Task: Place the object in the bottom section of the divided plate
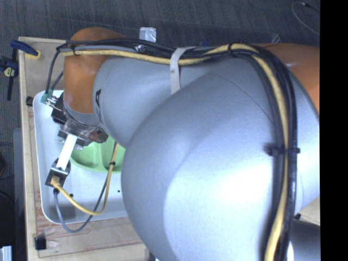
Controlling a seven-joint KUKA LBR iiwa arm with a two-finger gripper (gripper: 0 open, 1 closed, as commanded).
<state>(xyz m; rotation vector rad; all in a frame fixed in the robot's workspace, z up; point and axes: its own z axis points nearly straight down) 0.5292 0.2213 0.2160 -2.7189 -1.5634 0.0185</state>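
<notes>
The green divided plate (97, 155) lies in the left white bin (42, 162). Just a strip of the plate's near rim and pale inside is visible under the arm. My gripper (89, 136) hangs low over the plate's left part, below the orange wrist band (81, 69). The wrist and the big grey arm (206, 156) hide what is under the gripper, along with most of the plate and its sections.
The arm body covers the right bin and the middle of the bench. A small teal bit (50, 99) peeks out at the left bin's upper corner beside the wrist. Blue clamps (24, 48) grip the wooden bench edge at the far left.
</notes>
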